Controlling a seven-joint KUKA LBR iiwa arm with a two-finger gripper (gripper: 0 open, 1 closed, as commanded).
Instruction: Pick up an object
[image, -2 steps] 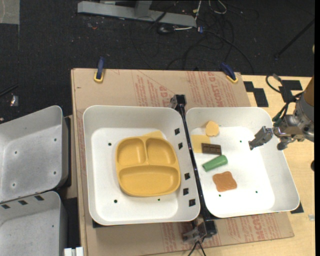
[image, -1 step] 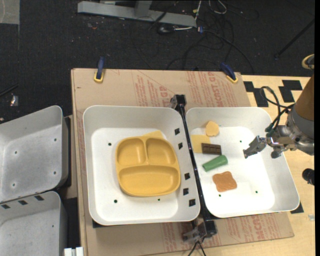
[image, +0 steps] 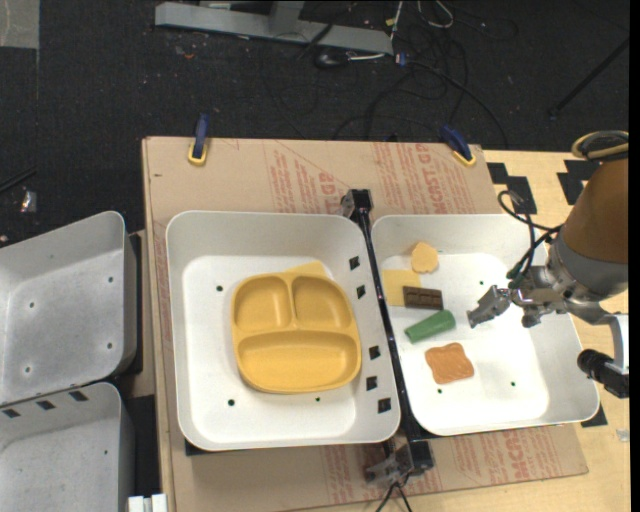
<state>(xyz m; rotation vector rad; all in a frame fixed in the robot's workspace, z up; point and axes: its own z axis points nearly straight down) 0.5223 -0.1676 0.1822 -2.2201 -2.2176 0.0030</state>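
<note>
Four candidates: we see a green block, brown bar, orange toast piece and yellow chip in the right white bin.
Gripper: just right of the block; we cannot tell its jaw state.
Risk: we judge crowding could cause a nudge instead of a grasp.

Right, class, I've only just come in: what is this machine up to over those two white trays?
A robot arm reaches in from the right, its end effector hanging over the right bin, with nothing visibly in its grasp. That bin holds small toy foods: a green block, a toast-like orange piece, a brown chocolate bar and two yellow pieces. The left bin holds a yellow divided plate. The end effector sits just right of the green block, so nothing has been picked up yet.
</note>
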